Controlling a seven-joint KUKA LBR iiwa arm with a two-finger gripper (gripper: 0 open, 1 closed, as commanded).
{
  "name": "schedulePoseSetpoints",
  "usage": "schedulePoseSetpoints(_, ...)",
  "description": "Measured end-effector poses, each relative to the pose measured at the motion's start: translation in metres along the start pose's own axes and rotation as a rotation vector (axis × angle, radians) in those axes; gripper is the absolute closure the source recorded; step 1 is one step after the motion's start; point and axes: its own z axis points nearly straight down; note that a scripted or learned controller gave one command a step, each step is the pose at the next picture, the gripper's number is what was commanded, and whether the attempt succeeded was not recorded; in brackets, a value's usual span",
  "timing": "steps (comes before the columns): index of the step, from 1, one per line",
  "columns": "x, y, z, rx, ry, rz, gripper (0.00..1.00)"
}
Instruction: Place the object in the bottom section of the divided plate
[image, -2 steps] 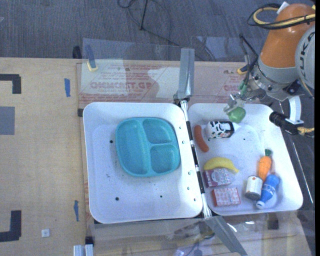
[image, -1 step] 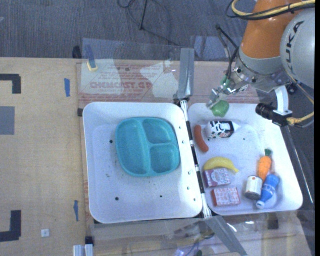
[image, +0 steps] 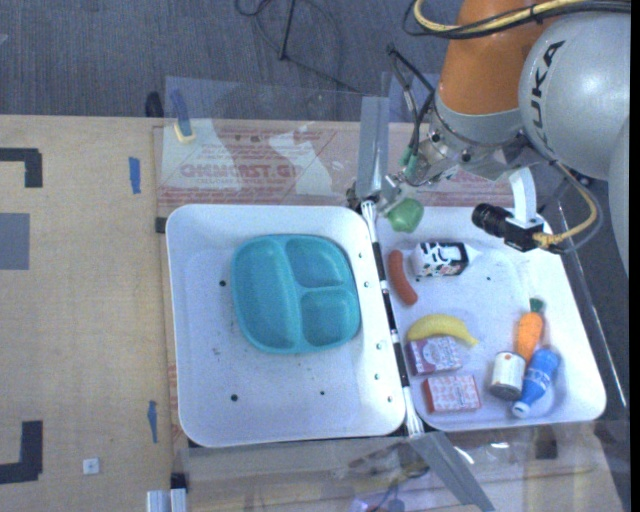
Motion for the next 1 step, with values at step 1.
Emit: schedulePoseSetpoints(1, 0.0707, -0.0184, 0.0198, 0.005, 0.003, 0.051, 1.00)
